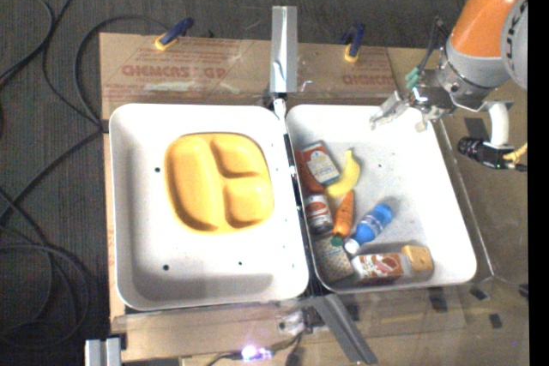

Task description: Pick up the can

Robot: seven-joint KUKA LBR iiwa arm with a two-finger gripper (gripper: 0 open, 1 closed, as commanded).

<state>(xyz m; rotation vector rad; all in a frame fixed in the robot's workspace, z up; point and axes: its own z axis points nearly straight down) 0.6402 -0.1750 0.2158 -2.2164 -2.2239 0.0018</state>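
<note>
The can is small, red and silver, and sits by the left wall of the right bin, between a red packet and a grey pouch. An orange carrot touches its right side. My gripper hangs over the bin's far right corner, well away from the can, up and to the right of it. Its two fingers are spread open with nothing between them.
The right bin also holds a banana, a blue-capped bottle and a red-labelled bottle lying near the front. The left bin holds a yellow divided tray. A metal post stands behind the bins.
</note>
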